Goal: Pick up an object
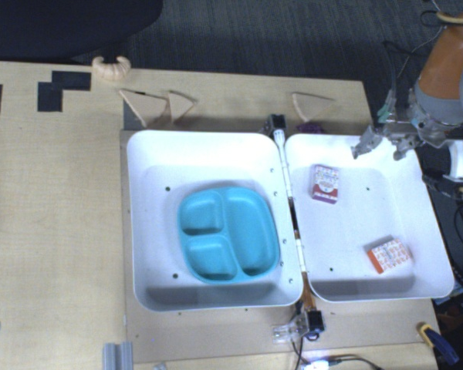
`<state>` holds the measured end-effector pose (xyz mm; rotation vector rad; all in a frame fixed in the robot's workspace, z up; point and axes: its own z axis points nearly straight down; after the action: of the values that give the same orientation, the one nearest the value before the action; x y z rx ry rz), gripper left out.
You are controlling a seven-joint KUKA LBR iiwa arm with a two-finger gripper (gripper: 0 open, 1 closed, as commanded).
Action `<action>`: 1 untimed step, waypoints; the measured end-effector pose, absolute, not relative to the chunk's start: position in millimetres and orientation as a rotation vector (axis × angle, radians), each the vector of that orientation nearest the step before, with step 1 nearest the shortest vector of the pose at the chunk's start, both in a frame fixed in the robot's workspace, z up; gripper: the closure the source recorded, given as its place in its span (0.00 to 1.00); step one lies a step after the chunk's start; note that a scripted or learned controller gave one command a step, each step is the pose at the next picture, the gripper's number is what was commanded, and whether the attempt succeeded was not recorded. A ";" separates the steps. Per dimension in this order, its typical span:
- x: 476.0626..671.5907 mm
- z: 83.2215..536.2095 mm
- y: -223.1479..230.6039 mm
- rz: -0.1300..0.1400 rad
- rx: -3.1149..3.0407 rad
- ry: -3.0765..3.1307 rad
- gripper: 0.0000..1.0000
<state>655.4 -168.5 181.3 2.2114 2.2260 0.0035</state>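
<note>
Now, starting at the left: bare table (54, 206), carrying two white bins side by side and touching along their inner rims, probably so that things can be shifted from one to the other.

Left bin (150, 168): holds one blue divided tray (251, 230), lying flat in the middle of the floor. Three compartments counted in it, all looking bare. Broad and low, so likely awkward for a two-finger grasp.

Right bin (355, 206): holds two small packets, well apart from each other. One red-and-white packet (325, 183) towards the far left of the floor, lying flat. One orange packet (389, 255) nearer the front right, lying flat and turned at a slant. Both clear of the walls, which looks handy for a grasp from above, and either seems a likelier target than the tray.

Further right: one end effector (382, 146), hanging over the far right corner of the right bin, spread open with nothing between its fingers (364, 146). Nearer the red-and-white packet than the orange one, but touching neither. Carried by one grey arm (447, 60) with an orange band, reaching in from the right.

Nothing picked up yet, judging by this.
</note>
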 end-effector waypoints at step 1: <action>612.2 97.4 -119.3 0.011 2.211 2.219 0.00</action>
<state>612.2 -119.3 97.4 2.2107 2.2194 0.0110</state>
